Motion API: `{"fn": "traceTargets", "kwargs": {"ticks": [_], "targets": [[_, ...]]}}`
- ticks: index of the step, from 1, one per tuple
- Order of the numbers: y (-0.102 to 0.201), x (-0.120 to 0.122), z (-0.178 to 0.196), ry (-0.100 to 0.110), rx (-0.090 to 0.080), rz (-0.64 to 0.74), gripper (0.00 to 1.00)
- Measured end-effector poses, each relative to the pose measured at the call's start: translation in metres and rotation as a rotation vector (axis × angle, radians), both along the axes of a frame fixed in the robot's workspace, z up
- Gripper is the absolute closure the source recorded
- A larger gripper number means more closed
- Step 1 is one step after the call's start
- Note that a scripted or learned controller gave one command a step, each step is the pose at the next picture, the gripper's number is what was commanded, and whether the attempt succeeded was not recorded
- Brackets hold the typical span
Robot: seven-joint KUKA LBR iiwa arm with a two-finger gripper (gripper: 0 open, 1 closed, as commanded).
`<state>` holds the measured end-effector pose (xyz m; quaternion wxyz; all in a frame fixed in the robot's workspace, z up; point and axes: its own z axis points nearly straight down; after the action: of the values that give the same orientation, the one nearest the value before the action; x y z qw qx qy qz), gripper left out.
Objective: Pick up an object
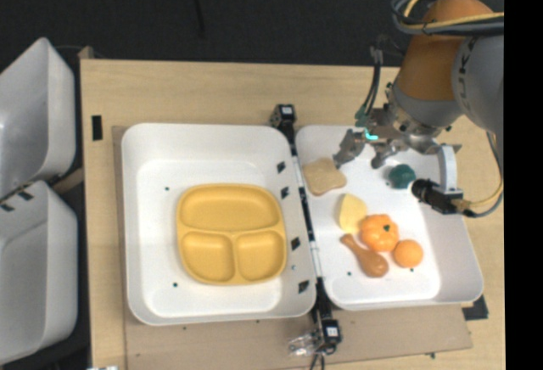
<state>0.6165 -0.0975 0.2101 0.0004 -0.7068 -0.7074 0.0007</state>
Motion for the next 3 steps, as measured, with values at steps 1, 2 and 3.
{"fn": "traceTargets", "kwargs": {"ticks": [1,2,3], "targets": [[0.0,0.001,0.001,-0.002,0.0,0.0,0.0],[-0.001,-0.003,-0.042,0.001,-0.002,-0.003,0.0],[-0.005,-0.004,-0.105,0.004,-0.001,-0.004,0.0]]}}
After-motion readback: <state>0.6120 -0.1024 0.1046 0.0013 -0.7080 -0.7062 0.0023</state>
